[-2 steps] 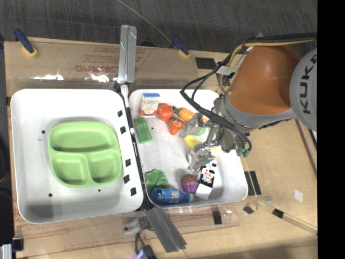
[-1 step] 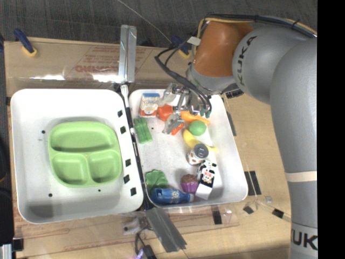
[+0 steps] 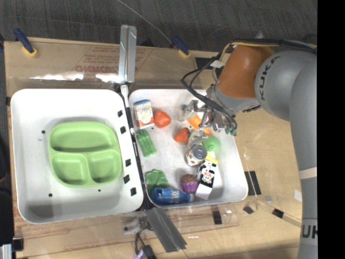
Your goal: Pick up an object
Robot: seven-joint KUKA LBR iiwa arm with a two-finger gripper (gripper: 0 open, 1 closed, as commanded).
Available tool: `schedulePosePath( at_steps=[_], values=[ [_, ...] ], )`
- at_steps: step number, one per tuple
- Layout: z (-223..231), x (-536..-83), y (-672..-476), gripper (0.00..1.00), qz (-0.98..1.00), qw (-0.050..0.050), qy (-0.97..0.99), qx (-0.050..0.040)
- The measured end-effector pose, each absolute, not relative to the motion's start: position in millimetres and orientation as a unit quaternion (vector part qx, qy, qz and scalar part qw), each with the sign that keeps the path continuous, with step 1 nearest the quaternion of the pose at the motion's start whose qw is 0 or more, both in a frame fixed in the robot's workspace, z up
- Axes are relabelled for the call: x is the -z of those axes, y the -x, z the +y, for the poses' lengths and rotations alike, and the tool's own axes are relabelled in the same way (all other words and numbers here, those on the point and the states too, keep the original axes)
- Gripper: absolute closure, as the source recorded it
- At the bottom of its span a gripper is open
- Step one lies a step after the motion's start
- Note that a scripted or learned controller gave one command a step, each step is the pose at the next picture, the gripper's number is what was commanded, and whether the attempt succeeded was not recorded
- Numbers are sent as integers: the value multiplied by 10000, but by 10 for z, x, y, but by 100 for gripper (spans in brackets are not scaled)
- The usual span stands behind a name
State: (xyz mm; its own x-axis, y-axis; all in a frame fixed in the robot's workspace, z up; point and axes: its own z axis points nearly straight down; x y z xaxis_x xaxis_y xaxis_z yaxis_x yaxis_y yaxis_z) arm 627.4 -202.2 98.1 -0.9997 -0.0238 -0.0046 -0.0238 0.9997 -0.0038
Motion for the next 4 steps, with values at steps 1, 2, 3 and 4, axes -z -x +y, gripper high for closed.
schedulePosePath(
  at_steps=[1,2,3,4],
  values=[
    [-1978,-941,-6375,0,9994,25,349,7],
    [-1967,-1062,-6395,100,9993,55,374,16],
    [-1526,-2373,-6610,100,9978,90,660,22],
    [-1533,-2292,-6581,0,9979,20,651,5]
  ],
)
